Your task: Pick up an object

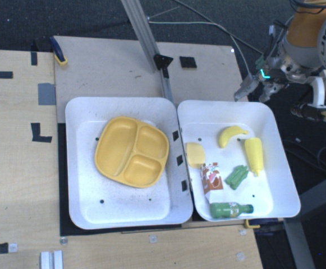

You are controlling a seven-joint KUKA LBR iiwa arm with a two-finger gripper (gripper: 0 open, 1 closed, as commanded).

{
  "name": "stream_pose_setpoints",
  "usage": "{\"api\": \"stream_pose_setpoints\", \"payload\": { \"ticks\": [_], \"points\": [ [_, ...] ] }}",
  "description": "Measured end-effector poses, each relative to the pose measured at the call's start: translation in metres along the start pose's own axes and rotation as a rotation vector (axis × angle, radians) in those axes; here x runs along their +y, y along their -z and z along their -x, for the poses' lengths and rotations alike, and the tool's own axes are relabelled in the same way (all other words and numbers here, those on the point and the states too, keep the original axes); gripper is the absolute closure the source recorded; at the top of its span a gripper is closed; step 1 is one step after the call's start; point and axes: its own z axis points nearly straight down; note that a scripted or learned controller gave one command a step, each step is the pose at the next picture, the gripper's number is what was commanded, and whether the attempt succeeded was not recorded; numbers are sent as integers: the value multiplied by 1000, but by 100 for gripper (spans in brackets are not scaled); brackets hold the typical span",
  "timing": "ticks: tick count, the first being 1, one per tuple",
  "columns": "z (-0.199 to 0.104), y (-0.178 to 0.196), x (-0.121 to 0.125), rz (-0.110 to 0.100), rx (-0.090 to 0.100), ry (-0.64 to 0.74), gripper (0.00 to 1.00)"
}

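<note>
The gripper (pixel 256 88) is hanging just beyond the far right corner of the right bin (pixel 280 150), its two fingers standing slightly apart and holding nothing. The nearest thing to pick is the banana (pixel 232 134), lying in the bin's far half, toward the camera and a little left of the gripper, its curved length running roughly across the bin. Just beside it the yellow corn cob (pixel 254 154) is lying lengthwise, front to back. The yellow plate (pixel 132 151) is sitting in the left bin (pixel 78 150), well apart.

bare floor around divided plate (pixel 132 151), right bin (pixel 275 129) crowded, items close together
</note>
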Motion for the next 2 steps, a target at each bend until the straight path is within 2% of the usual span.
{"api": "stream_pose_setpoints", "payload": {
  "ticks": [1, 2],
  "points": [
    [0, 2, 1, 4, -1, 1, 0],
    [1, -41, 1, 1, -2, 0, 0]
  ]
}}
